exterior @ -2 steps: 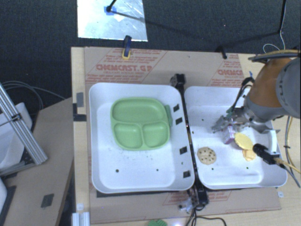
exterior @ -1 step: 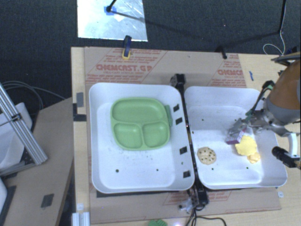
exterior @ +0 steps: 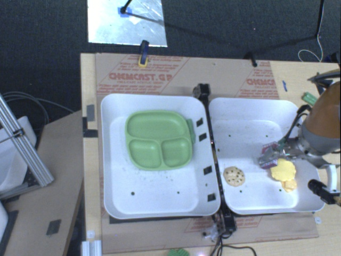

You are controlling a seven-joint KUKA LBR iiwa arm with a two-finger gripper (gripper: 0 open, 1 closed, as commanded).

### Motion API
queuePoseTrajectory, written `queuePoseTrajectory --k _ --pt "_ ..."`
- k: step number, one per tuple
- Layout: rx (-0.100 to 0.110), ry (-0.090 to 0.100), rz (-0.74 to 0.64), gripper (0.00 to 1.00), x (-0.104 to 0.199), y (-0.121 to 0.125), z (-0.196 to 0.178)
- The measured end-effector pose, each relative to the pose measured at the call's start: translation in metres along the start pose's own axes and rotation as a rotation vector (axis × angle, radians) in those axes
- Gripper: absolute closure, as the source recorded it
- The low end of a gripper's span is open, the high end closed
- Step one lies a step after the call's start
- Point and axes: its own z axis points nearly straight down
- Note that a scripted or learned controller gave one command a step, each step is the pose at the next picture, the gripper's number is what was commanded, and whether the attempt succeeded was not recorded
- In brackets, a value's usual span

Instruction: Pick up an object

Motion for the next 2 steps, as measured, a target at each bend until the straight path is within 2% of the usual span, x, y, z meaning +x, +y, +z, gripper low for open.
queuePoseTrajectory --k 1,2 --pt "-0.006 -0.002 -0.001 1.0 0.0 0.002 -0.012" --pt "-0.012 -0.001 -0.011 1.0 0.072 0.027 -0.109"
